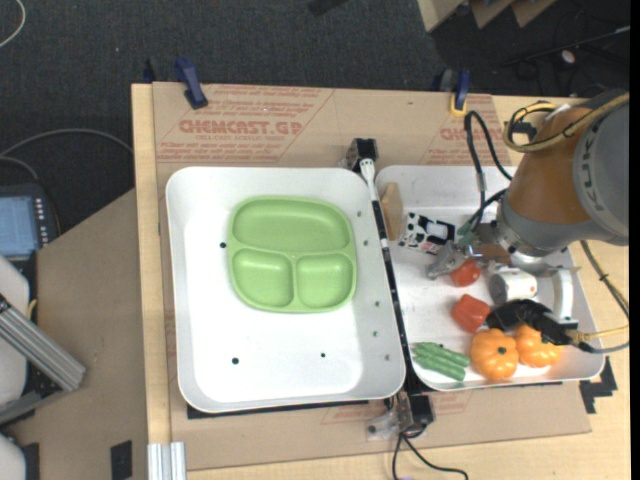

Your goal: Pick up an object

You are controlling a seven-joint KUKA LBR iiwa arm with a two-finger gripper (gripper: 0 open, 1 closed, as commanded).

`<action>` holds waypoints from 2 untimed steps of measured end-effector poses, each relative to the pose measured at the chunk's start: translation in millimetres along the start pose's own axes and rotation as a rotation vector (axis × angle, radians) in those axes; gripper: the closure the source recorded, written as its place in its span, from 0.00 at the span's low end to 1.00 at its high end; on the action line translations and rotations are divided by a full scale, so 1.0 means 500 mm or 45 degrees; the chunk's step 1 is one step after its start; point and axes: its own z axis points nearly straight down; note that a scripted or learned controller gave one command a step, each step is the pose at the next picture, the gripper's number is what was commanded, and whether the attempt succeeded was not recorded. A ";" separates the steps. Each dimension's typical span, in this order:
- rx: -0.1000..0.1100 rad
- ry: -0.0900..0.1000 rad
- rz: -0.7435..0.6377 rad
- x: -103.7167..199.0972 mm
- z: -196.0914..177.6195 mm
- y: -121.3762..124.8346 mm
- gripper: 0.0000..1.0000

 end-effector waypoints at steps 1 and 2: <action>-0.017 -0.005 0.001 -0.003 -0.037 0.008 1.00; -0.023 -0.001 -0.013 0.164 -0.225 0.042 1.00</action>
